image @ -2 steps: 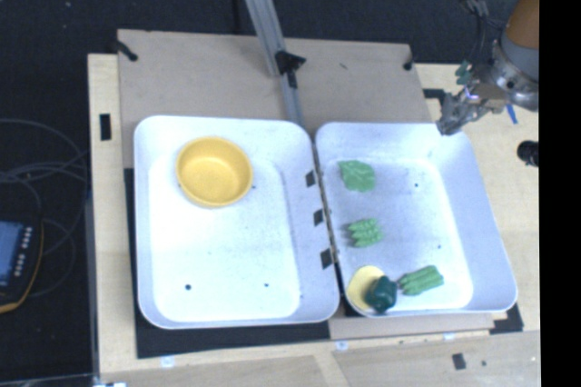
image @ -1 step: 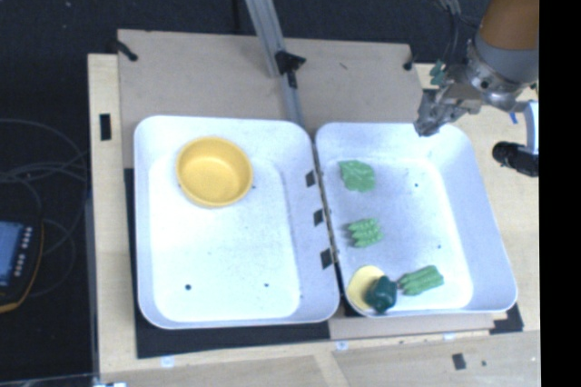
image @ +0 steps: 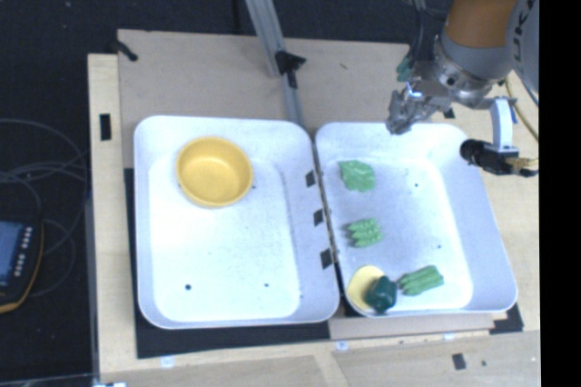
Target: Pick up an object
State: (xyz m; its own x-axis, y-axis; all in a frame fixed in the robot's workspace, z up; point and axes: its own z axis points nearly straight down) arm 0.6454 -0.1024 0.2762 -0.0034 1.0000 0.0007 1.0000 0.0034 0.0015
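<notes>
The right bin (image: 454, 194) holds three green toys: a light green lump (image: 357, 175) near its back left, a ridged green piece (image: 363, 233) at mid left, and a green pickle-like piece (image: 420, 280) at the front. A small yellow cup (image: 361, 283) with a dark green object (image: 382, 293) on it sits at the front left corner. My gripper (image: 400, 124) hangs over the right bin's back edge, above and right of the light green lump, with nothing seen between its fingertips.
A yellow bowl (image: 214, 171) sits in the back left of the left bin (image: 218, 267). A grey metal post (image: 265, 13) slants up from between the bins. A black fitting (image: 486, 154) sticks out by the right bin's far right rim.
</notes>
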